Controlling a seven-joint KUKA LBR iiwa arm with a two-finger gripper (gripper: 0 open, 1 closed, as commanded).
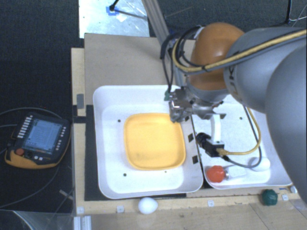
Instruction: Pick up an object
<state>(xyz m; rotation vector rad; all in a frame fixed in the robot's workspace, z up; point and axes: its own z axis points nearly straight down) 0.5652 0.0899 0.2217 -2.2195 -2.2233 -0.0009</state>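
Yellow plate (pixel 154 141) is lying flat, long axis running twelve to six, while the gripper (pixel 178 110) is hovering at its one-o'clock corner, jaws' state untellable.

The plate (pixel 154 141) is plain yellow, a shade deeper along its rim. It lies in a white bin (pixel 108 128); the second bin (pixel 240 116) is white too, faintly speckled. There a ball (pixel 216 173) is red-orange, and a round thing (pixel 262 164) is white. The arm (pixel 268 66) is grey with an orange band (pixel 213 56), trailing black and yellow cables (pixel 240 151). The surface (pixel 124 61) is tan. On it sit a white egg (pixel 147 205) and a dark green ball (pixel 269 197). The handset (pixel 37 139) is orange and dark grey with a pale blue screen.
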